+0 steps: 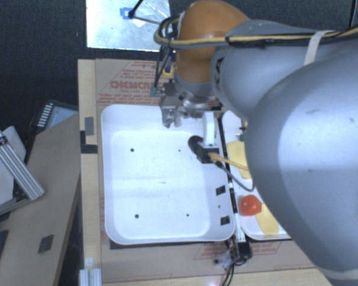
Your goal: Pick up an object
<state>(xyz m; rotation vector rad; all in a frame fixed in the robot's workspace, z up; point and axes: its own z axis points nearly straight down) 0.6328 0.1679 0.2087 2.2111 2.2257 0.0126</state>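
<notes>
My gripper hangs over the far edge of the left white bin, pointing down, with the orange wrist band just above it. In the right bin, a small red-orange object lies near the front. A flat yellow piece sits right beside it, and another yellow piece lies further back. The arm's big grey body hides most of the right bin. I see nothing held at the gripper.
The two bins meet at a ridge with black clips. Brown cardboard lies under the bins. A silver metal rail and a dark device stand off to the left of the bench.
</notes>
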